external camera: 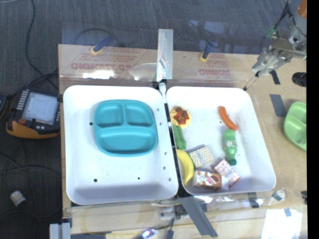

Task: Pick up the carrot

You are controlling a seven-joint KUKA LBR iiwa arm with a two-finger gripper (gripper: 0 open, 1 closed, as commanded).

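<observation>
Hanging with spread fingers, the gripper (264,66) holds nothing; the carrot (228,118) lies untouched below and left of it, so everything remains.

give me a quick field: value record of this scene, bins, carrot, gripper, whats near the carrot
left bin: white bin holding a teal divided plate
right bin: white bin holding the toy food
carrot: orange carrot, lying at a slant in the right bin's upper right part, untouched
nearest neighbour: green bottle, just below the carrot
other items: pizza slice, banana, small boxes
gripper: gripper above the bench beyond the right bin's far right corner, away from the carrot
task status: carrot not yet picked up
</observation>
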